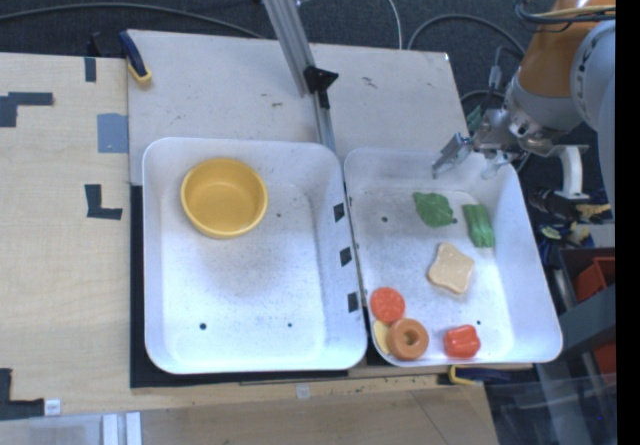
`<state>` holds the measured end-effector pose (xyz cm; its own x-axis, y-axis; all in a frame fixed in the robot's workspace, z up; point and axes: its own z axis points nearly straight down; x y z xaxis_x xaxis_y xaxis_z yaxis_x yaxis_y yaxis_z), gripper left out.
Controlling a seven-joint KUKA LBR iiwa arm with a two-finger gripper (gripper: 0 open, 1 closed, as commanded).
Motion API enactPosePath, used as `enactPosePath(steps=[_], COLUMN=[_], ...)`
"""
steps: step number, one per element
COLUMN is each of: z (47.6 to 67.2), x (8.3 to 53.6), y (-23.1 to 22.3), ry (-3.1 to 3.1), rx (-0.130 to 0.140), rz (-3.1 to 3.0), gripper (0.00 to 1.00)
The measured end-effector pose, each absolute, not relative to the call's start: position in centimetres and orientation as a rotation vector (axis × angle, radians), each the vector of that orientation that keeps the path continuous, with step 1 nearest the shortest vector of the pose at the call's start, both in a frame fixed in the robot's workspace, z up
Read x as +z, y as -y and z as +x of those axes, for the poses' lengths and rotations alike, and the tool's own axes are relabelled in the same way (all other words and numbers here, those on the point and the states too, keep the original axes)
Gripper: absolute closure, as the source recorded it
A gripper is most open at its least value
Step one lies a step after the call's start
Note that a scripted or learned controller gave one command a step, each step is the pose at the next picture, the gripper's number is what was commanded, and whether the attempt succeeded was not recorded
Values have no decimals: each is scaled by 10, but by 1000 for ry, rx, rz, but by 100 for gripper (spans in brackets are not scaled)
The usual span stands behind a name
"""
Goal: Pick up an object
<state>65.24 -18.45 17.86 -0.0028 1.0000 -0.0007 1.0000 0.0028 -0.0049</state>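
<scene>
A yellow bowl [224, 196] sat in the left bin [170, 333]. The right bin [525, 328] held a red tomato slice [387, 305], a donut [408, 338], a red piece [461, 340], a slice of bread [451, 268] and two green bits [433, 209]. The gripper [468, 155] hung over that bin's far edge, fingers apart, holding nothing.

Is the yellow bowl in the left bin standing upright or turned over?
Upright. The yellow bowl shows its open mouth and inner floor to the camera, inside the left bin.
</scene>
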Motion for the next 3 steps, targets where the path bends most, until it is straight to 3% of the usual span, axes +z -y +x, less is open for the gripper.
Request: enactPosePath(steps=[1,2,3], z=[657,656,657], x=[116,87,99], y=[179,178,178], ry=[2221,2224,2227], rx=[8,5,5], rz=[-2214,-2217,-2217], gripper=[0,0,100])
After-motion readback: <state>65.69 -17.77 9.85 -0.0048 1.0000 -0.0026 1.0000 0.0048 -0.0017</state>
